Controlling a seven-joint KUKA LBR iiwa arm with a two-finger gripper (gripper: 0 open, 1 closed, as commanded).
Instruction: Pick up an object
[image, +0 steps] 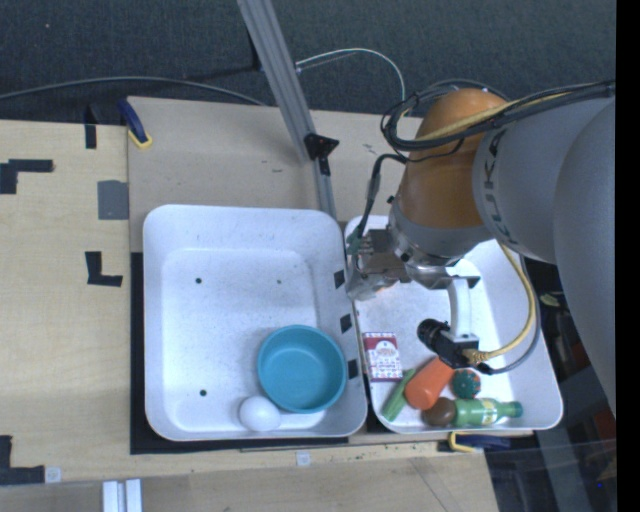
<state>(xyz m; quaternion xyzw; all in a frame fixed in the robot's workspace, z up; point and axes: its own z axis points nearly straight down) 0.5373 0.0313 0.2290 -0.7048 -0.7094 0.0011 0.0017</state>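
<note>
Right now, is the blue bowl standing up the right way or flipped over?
Right way up. The blue bowl shows its open hollow and round rim, sitting in the left bin beside a white ball.

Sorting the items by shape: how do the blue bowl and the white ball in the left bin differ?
The blue bowl is open and hollow; the white ball is a closed round solid. The bowl is blue and clearly larger; the ball is white and small. Both sit near the front edge of the left bin, side by side and apparently touching.
</note>
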